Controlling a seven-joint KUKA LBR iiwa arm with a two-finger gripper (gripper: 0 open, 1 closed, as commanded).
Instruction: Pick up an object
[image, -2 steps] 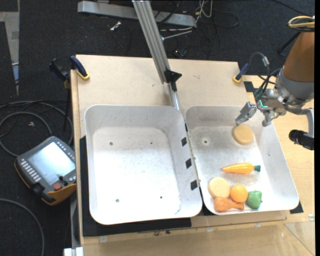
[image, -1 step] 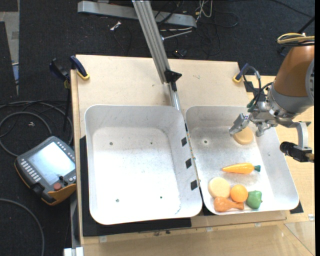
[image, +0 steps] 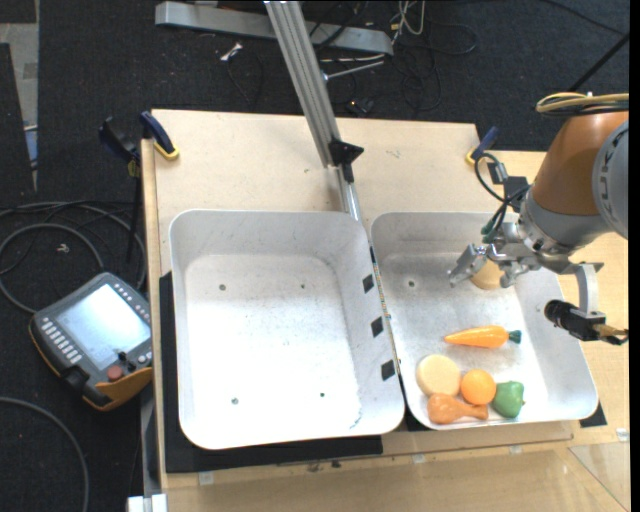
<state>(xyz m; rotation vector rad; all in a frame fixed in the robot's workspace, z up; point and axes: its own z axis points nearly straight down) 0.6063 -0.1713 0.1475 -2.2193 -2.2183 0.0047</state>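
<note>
Arm reaching into the right bin over a pale object.

The table carries two white bins; the left bin lies just beside the right bin. In the right bin's far half, the pincer sits with fingers spread, straddling a small beige object. Toward that bin's near edge lie a carrot, a cream round piece, an orange and a green pepper.

Two white bins sit side by side. In the right bin, near its front corner: one carrot, one orange, one green pepper, one pale round piece, one orange-brown pear-shaped piece; one beige object lies farther back.
</note>
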